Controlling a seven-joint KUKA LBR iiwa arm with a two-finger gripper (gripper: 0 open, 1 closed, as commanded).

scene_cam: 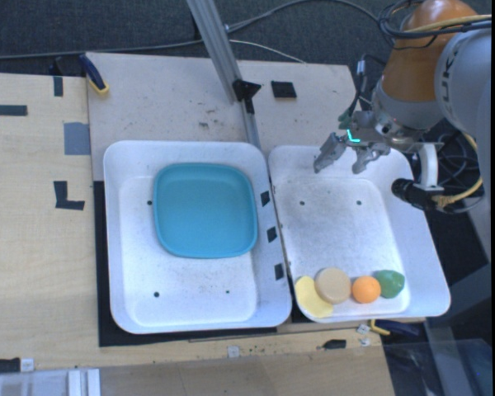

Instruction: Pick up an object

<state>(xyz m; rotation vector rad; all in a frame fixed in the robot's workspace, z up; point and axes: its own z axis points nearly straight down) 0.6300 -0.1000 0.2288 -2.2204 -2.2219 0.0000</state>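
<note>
Your gripper (343, 162) hangs open, holding nothing, over the right bin's (412, 221) far edge; four objects (351, 287) crowd its near rim.

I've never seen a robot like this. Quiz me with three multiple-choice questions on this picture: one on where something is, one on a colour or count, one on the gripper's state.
1. Where is the blue plate?
A. left bin
B. right bin
C. on the bench

2. How many small items lie along the right bin's near edge?
A. two
B. four
C. six

3. The gripper is
A. shut on the orange ball
B. open
C. resting on the plate

Answers:
1 A: blue plate lies in the left bin.
2 B: yellow piece, tan disc, orange ball, green item in the right bin.
3 B: gripper fingers are spread with nothing between them.
</note>
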